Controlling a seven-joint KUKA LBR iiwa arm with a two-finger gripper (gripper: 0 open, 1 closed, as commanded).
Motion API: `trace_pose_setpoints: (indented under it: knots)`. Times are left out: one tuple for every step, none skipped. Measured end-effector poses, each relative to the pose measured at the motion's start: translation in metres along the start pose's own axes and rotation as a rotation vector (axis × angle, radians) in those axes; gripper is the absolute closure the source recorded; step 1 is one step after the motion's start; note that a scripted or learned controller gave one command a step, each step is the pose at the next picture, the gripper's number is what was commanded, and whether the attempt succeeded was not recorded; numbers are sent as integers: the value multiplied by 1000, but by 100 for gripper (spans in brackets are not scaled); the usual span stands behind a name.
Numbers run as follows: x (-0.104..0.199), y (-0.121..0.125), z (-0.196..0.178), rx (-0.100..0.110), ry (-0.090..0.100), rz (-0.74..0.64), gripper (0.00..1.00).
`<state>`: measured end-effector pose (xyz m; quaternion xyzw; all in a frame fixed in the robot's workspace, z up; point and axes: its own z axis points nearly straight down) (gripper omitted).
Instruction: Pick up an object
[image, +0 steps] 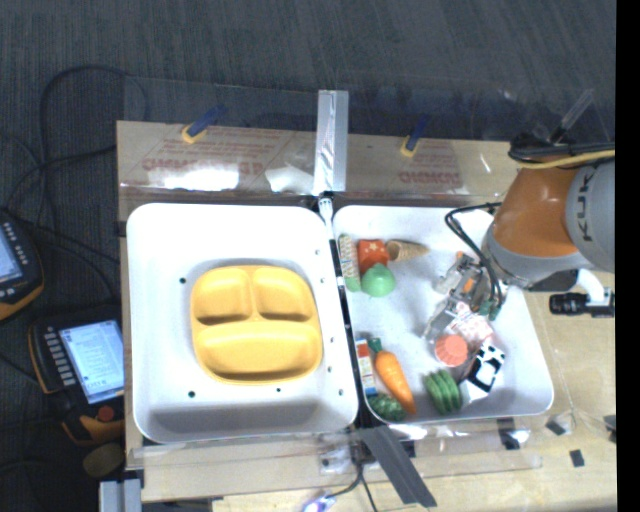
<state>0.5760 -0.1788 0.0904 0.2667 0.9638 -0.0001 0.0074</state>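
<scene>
Camera view: gripper (462, 305) low in the right bin (520, 395), just above the coral-red disc (452, 350); open or closed, impossible to tell. Nothing lifted yet: disc, carrot (393, 374), green ball (379, 283) resting in the bin. Grasp and lift left.

Bystanders around the bins

A yellow three-compartment plastic tray (256, 322) sits in the left white bin (150, 300); two blue-and-yellow clamps (202, 124) (415, 141) grip the tabletop's (230, 160) far edge; a handheld screen pendant (85, 362) lies left.
</scene>
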Motion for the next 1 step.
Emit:
trace_pose_setpoints:
  knots:
    - [59,-31,-2,0,-3,87,0]
